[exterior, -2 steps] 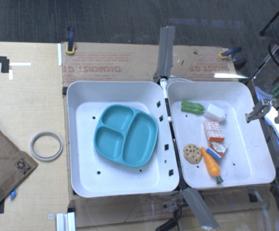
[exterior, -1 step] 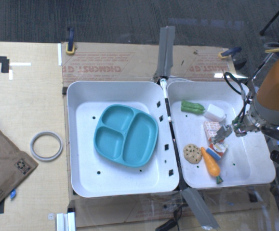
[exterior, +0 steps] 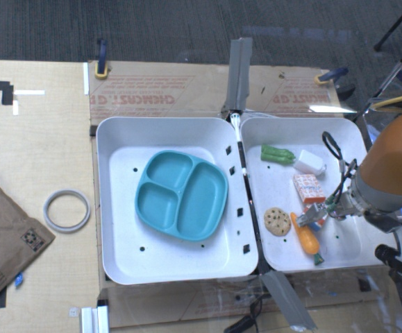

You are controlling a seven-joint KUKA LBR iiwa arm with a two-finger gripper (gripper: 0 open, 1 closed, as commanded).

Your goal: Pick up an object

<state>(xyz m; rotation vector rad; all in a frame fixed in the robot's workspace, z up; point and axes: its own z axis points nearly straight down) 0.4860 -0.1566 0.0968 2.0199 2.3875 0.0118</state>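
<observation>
The right bin (exterior: 350, 252) holds a green pickle-like piece (exterior: 278, 155), a white block (exterior: 310, 161), a red and white box (exterior: 307, 186), a cookie (exterior: 277, 221), an orange carrot (exterior: 307, 238) and a thin black loop (exterior: 332, 146). My gripper (exterior: 318, 214) is low in this bin, reaching in from the right. Its tip sits just below the red and white box and right above the carrot's upper end. Whether it touches either one is unclear.
A teal divided plate (exterior: 182, 195) lies in the left bin (exterior: 117, 186). A roll of tape (exterior: 67, 209) and a brown cardboard piece (exterior: 3, 245) rest on the bench to the left. The arm's orange band (exterior: 395, 159) hangs over the right bin's right wall.
</observation>
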